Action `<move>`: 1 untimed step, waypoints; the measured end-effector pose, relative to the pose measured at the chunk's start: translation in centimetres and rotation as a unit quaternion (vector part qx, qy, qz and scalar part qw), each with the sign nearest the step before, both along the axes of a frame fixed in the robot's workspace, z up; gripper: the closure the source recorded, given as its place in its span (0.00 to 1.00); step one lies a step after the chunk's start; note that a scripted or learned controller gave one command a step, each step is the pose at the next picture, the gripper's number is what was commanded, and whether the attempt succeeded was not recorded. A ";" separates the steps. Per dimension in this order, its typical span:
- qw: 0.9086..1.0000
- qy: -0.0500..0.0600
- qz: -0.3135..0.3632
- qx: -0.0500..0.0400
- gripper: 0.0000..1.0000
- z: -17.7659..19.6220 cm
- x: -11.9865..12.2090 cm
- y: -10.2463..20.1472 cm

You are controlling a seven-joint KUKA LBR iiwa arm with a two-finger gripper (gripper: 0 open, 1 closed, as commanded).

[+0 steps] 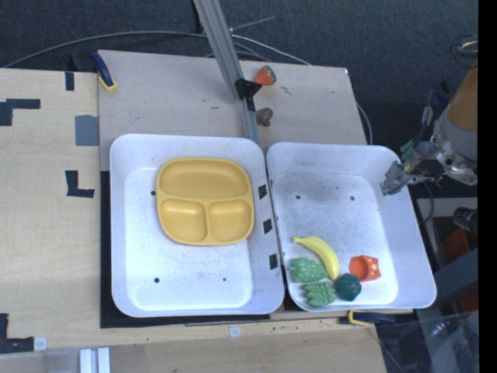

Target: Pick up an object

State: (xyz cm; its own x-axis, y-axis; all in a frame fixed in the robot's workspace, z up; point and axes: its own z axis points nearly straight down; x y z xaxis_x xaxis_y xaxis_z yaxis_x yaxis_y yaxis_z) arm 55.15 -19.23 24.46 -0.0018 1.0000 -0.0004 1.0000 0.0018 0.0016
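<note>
In the right bin (404,231), near its front, lie a yellow banana (318,251), a red-orange block (364,267), a dark teal ball (348,287) and two green bumpy toys (307,270) (318,293). My gripper (394,179) hangs at the right bin's upper right rim, well above and to the right of these objects. Nothing shows between its fingers.
The left bin (132,231) holds a yellow divided plate (206,200). A grey metal post (221,41) rises behind the bins, with an orange clamp (265,74) beside it. The wooden bench (46,208) spreads to the left.
</note>
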 end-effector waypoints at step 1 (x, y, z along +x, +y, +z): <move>1.000 0.001 0.002 0.001 1.00 -0.3 1.9 5.0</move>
